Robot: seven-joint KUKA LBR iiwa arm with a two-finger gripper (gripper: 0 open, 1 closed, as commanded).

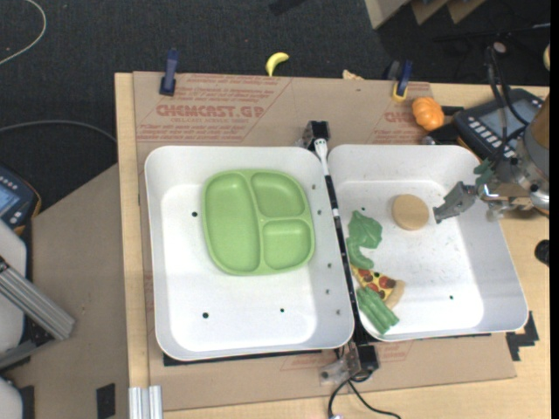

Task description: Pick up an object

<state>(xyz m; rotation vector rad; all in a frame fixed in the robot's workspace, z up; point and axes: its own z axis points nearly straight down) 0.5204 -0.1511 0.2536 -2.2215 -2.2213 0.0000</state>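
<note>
The right bin [476,299] holds a round tan disc [409,212] near its middle back. Along its left side lie a green leafy piece [364,231], a toy pizza slice [381,284] and another green piece [377,312] at the front left corner. My gripper [452,204] hangs over the right part of this bin, just right of the tan disc and a little apart from it. Nothing shows in its grasp. The arm comes in from the right edge.
The left bin [179,317] carries a green divided plate [259,222]. Behind the bins, on the cardboard, lie an orange toy fruit [427,113] and a yellow banana [277,61]. Blue clamps [169,72] grip the board's back edge. A black strip [330,201] runs between the bins.
</note>
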